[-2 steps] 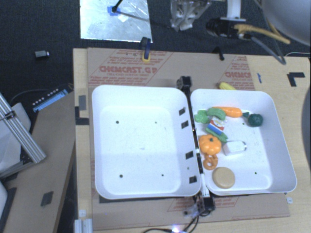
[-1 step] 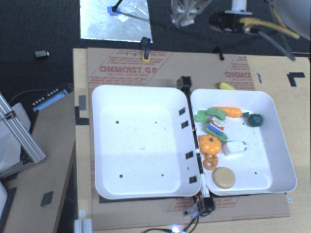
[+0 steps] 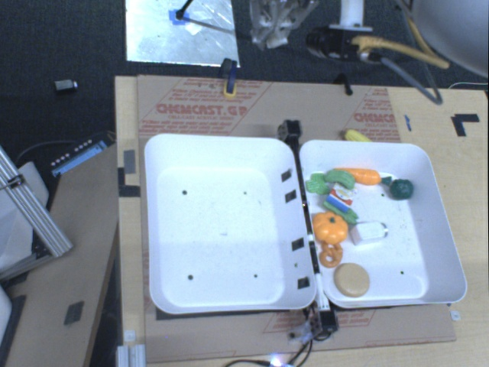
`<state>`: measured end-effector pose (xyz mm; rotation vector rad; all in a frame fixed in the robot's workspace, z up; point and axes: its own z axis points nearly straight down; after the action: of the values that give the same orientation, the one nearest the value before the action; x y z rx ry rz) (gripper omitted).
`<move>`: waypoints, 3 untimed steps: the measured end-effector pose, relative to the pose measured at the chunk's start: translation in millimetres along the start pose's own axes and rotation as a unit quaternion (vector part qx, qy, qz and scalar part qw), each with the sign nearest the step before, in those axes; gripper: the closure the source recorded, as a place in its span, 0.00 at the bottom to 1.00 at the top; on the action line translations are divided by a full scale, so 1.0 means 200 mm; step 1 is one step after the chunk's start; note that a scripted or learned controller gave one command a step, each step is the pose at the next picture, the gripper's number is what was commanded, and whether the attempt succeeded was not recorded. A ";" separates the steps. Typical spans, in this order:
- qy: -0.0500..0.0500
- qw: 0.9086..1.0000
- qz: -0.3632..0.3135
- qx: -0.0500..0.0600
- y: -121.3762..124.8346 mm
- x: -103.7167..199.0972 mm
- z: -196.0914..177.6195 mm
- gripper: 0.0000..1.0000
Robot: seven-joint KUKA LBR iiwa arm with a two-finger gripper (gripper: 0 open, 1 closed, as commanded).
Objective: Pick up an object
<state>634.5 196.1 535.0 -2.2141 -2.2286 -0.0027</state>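
Orange pumpkin (image 3: 330, 226) sits crowded between white block (image 3: 367, 232) and pretzel (image 3: 331, 255).

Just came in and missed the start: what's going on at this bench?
A robot arm is set to pick an object from two white bins. Its hand sits up at the top of the view, beyond the bench, not over either bin and touching nothing. The toys all lie in the right bin: a carrot, a small pumpkin, a tan disc and others. No pick has started.
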 end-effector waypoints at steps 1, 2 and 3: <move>0.000 1.000 0.001 0.001 -0.16 0.01 0.00 1.00; -0.001 1.000 0.001 -0.002 0.18 0.07 0.00 1.00; 0.000 1.000 0.000 0.000 0.02 0.11 0.00 1.00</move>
<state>639.0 217.9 535.7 -2.2143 -2.2284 -0.0024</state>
